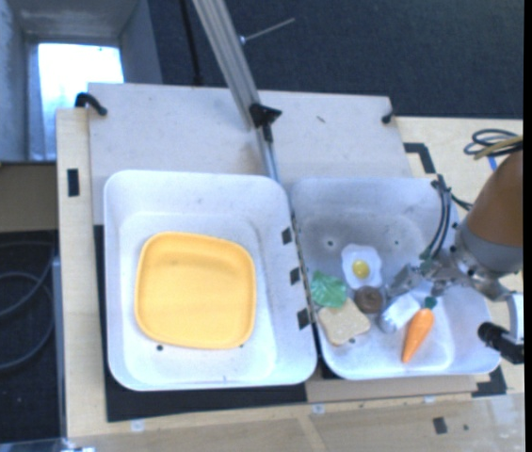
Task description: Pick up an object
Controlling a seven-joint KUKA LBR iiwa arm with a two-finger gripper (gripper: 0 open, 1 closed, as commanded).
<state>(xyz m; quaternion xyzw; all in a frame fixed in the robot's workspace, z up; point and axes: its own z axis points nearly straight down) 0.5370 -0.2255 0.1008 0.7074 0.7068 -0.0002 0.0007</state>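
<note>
The right bin [378, 205] holds several toy foods. A fried egg [362, 266] lies near its middle. Below it sit a green leafy piece [328, 291], a small brown round piece [369, 299] and a tan bread slice [344, 324]. An orange carrot [417, 334] lies at the front right, beside a small white object [397, 312]. My gripper [414, 282] hangs low over the bin's right half, just above the white object and the carrot, to the right of the brown piece. I see nothing between its fingers.
The left bin [120, 205] carries a yellow square plate [196, 289]. A metal pole [233, 55] slants down from the top to the seam between the bins. The arm's orange band [499, 205] stands over the right bin's right wall.
</note>
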